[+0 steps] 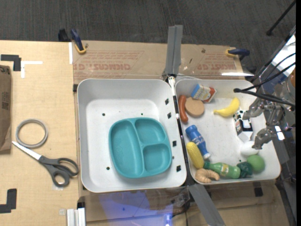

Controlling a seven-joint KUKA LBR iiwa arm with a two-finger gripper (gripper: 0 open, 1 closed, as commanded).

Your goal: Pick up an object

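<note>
Though already low over the right side of the right-hand bin (221, 126), not yet carrying anything: gripper (254, 125) with jaws apparently spread and pinching nothing, at the approach step rather than the lift. Closest to the jaws, at the lower right of the frame: a white egg-shaped piece (249, 150) just below, then a green apple (257, 163) and a dark green broccoli-like lump (244, 168) beside it. Slightly up and left, a banana (227, 108), lying apart and so probably easier to take cleanly. Further left in the same bin: a small carton (203, 92), a round tan biscuit (194, 108) touching a red sausage (182, 108), a blue bottle (196, 139), a corn cob (194, 154), a green bottle (223, 169) and a tan knobbly item (207, 175) along the lower edge. Next, by judgement: choose 1 target, centre over it, descend, close, then rise slowly; risk of nudging a neighbour in the crowded lower right corner. Left-hand bin (94, 107), 1 of the 2, with a teal divided plate (141, 147) at its middle. Beyond the bins, a pale wooden tabletop (42, 93) with scissors (49, 164) and a tape roll (32, 132) at the left, cardboard (122, 62) clamped at the back, dark carpet (141, 8) across the top of the frame.
</note>
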